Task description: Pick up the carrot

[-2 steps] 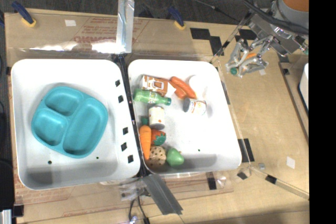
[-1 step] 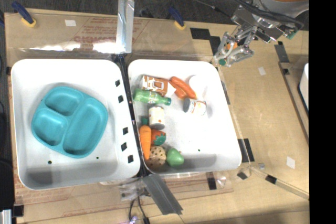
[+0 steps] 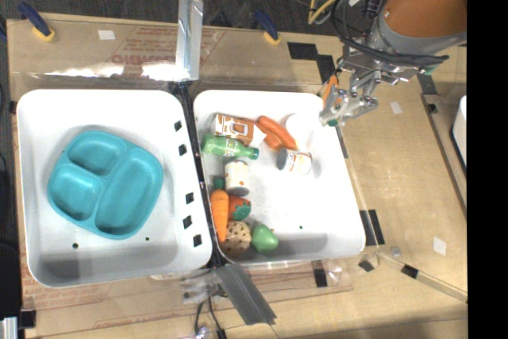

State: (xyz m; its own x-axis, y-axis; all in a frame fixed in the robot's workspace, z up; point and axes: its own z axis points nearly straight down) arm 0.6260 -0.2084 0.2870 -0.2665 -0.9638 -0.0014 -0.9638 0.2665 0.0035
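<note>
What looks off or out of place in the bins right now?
Nothing is spilled or broken. The toys crowd the right bin's left side, several lying on their sides: green bottle, small can. The carrot sits tight against the left wall. The gripper hovers at the bin's far right edge.

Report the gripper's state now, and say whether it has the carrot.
Gripper: above the right bin's top right corner; open or shut cannot be told. The carrot lies in the bin, apart from it.

Two white bins [image 3: 341, 194], one teal tray [image 3: 105, 183], two carrots [image 3: 220, 208], one green bottle [image 3: 228, 148]
</note>
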